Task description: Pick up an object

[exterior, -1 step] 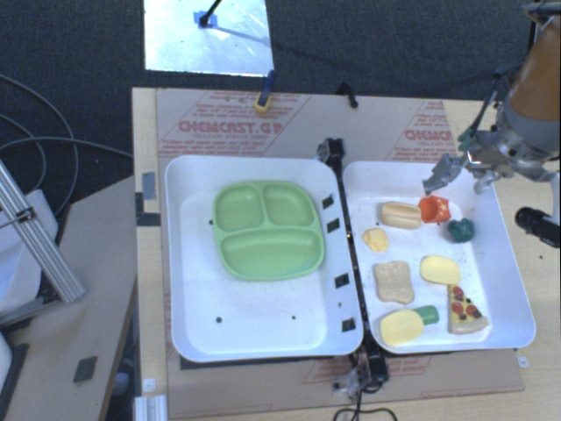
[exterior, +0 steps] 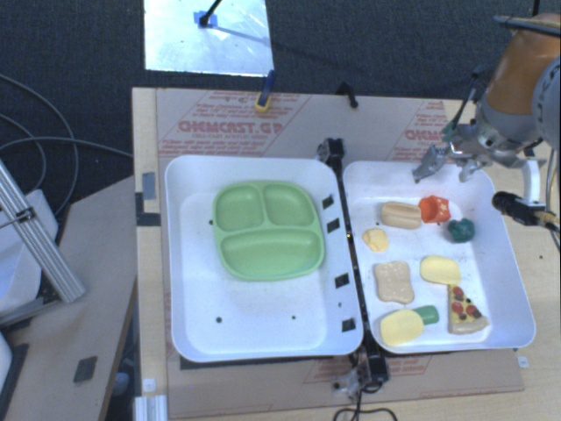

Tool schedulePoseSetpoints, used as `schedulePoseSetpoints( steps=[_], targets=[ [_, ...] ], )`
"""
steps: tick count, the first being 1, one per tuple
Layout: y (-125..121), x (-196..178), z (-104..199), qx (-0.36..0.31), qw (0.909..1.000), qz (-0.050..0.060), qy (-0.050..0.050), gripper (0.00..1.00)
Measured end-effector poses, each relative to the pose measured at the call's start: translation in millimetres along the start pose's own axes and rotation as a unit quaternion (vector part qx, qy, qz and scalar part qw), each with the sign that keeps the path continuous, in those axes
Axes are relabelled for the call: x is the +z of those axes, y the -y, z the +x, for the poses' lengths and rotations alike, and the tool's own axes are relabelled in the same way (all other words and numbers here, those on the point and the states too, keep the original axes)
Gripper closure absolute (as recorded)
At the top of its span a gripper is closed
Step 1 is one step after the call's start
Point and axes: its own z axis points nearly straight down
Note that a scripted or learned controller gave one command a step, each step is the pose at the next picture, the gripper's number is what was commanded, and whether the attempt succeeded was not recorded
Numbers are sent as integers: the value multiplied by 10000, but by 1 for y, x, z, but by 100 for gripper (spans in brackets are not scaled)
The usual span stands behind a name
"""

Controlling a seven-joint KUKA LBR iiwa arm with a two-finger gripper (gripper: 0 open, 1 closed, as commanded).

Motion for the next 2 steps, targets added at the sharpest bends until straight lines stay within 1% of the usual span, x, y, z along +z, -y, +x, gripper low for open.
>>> schedulePoseSetpoints(
  steps=[1,2],
  targets=[
    [92,93,5,32,10000,71,-27,0],
    [21,94,50,72,9994,340,-3,0]
  ],
)
